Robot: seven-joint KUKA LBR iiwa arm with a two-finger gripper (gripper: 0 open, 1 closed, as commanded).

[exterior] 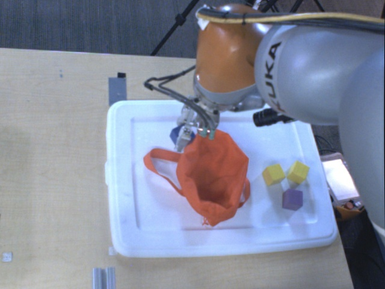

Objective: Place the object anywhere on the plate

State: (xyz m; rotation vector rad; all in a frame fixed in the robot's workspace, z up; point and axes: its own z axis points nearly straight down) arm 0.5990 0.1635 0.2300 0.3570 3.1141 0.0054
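Bag (212,173) lies left of three blocks (287,182).

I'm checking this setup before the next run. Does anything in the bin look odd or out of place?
Yes. An orange cloth bag lies crumpled and slumped in the white bin, handle splayed left, with the gripper at its top edge. The task's plate isn't evident.

The bag (212,173) is soft orange cloth, matt and creased, with a thin cloth strap. The bin (120,179) looks like smooth white plastic with a faint sheen. Three small blocks (286,182) have matt, even faces. The bench (48,161) looks like pale wood, dull. The arm (313,71) has a glossy grey shell and a shiny orange band.
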